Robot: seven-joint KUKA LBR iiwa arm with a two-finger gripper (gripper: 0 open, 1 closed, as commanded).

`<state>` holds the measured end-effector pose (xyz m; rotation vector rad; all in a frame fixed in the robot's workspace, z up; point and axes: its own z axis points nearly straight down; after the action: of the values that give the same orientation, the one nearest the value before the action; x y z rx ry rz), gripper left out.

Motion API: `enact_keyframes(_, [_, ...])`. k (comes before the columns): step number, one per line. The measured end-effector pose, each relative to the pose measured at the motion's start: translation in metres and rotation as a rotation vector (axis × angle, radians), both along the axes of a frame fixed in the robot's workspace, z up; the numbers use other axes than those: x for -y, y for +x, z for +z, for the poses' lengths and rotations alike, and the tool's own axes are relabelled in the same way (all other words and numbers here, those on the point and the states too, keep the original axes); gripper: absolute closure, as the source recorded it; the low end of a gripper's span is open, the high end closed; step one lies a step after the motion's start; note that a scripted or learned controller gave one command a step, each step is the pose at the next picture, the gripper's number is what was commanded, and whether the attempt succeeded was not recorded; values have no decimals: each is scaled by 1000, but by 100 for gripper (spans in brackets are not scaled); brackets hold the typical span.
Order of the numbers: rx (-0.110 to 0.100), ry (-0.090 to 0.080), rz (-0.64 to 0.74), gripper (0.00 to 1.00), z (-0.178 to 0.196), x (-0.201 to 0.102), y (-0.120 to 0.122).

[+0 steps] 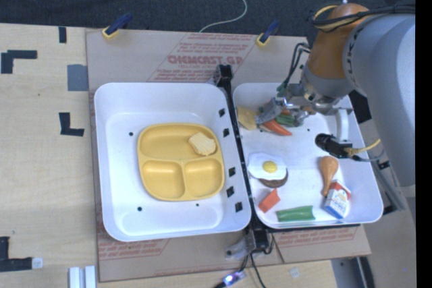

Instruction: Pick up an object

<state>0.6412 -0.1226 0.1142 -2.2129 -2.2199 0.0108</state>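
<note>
Over the right bin [364,211], far-left corner: gripper [279,111] down among a cluster of carrot [277,125], green piece [291,119] and yellow piece [246,119], finger state impossible to tell. Risk of a missed or double grab, given the crowding against the bin wall. Arm [378,71] reaching in from the right, orange band [331,50] above a wrist angled down and left.
</note>
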Motion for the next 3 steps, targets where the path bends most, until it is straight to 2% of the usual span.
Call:
enact_keyframes(1, [13,-7,0,0,-29,1,2])
enact_keyframes(2, [17,-2,2,100,-16,-1,4])
enact_keyframes(3, [7,1,-1,100,24,-4,2])
